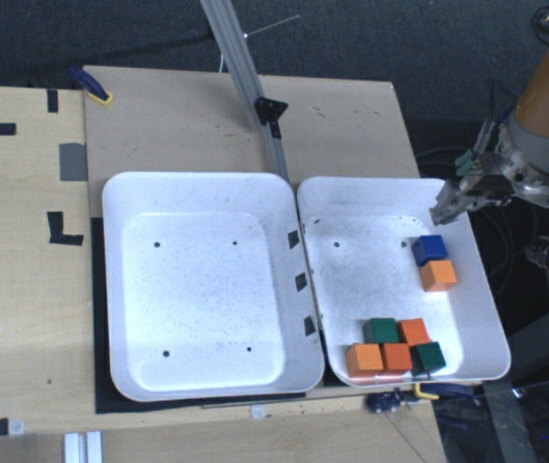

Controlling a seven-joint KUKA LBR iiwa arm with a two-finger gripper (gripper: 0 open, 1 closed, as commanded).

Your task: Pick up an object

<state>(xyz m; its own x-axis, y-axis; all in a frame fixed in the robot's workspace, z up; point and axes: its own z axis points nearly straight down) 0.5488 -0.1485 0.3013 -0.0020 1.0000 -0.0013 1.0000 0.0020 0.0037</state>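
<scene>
Blocks [395, 347] cluster at six o'clock; my end effector [448, 206], grip state unclear, hovers near blue [429, 248].

Slanted metal pole [240, 56] (black clamp [270, 111])

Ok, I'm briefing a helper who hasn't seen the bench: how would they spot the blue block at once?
Look at the right-hand white bin of the two. Near its right wall, apart from the cluster of blocks at the near edge, two blocks sit alone; the blue block is the farther one, just behind the orange block and nearest the gripper. It is the only blue one.
</scene>
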